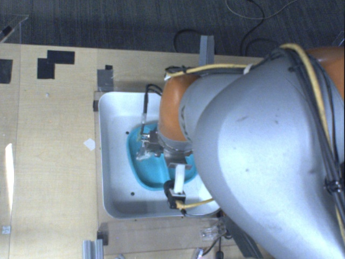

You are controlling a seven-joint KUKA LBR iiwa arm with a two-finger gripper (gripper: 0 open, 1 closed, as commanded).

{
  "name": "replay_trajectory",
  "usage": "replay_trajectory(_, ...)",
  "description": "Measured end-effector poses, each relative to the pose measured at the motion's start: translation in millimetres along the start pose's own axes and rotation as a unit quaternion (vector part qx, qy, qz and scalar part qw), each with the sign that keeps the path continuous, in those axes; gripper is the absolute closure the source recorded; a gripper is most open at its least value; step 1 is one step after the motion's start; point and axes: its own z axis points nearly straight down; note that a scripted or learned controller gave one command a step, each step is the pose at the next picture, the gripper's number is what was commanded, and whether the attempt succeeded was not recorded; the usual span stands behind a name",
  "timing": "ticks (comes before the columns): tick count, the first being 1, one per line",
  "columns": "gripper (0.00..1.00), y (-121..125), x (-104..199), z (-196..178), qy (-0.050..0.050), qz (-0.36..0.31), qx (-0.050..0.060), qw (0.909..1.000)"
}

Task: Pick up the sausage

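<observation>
The grey arm (269, 161) takes up most of the right half of the frame, its bulk covering the right part of the bench (48, 161). The bench is pale wood and runs across the left and the bottom. Dark carpet (108, 9) fills the top strip, with a thin loose wire (245, 4) looped on it at upper right.

In the middle of the frame sits a white bin (116, 166). Its left wall and lower left corner are in plain sight, and its right side is lost under the arm. Inside it, toward the centre, lies a blue dish (145, 171), partly covered by the wrist.

The orange band (172, 107) sits just above centre. Below it, the gripper (148, 144) hangs low over the dish's upper edge. I cannot tell whether it is spread or pressed together, and I cannot tell where the sausage lies.

A yellow cable (215, 67) runs along the top of the arm. Black marks (54, 62) sit on the bench at upper left, and a small white scrap (89, 143) lies left of the bin.
</observation>
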Motion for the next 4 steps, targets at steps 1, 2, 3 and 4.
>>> replay_trajectory(1, 0.00, -43, 25, -2, 0.001, 0.037, -0.010, 0.9993)
replay_trajectory(2, 0.00, -43, 43, -3, -0.002, -0.217, -0.009, 0.9762)
replay_trajectory(3, 0.00, -9, -30, -39, -0.001, -0.211, 0.005, 0.9776)
replay_trajectory(4, 0.00, -46, 21, 0, 0.000, -0.364, -0.003, 0.9314)
